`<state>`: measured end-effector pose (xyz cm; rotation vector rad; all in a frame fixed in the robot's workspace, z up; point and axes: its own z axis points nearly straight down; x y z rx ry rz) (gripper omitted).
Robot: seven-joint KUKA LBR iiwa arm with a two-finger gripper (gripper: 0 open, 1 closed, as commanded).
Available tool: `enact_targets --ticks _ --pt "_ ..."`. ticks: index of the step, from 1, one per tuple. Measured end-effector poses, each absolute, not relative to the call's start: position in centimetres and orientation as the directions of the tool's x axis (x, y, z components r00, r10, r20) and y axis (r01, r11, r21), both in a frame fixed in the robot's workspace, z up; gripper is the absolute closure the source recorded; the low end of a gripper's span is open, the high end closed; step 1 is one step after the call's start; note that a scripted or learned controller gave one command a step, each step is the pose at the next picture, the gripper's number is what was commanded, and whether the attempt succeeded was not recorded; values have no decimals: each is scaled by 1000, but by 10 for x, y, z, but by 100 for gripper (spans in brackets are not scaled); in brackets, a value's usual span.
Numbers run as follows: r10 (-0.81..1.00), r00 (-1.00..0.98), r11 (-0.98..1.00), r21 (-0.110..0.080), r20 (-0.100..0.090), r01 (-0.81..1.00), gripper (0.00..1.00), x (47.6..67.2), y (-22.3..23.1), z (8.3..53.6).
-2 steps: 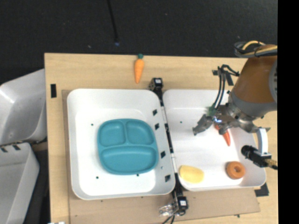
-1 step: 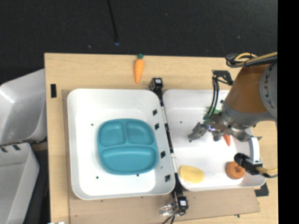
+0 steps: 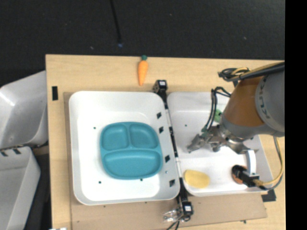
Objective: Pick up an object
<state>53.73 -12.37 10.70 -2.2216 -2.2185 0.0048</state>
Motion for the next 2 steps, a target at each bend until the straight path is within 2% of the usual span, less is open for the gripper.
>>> enact_targets --ticks 1,2 --pt "1000 8 -8 1 -1 1000 100 538 -125 120" --pt "1000 -3 3 7 -2 1000 100 537 -118 180"
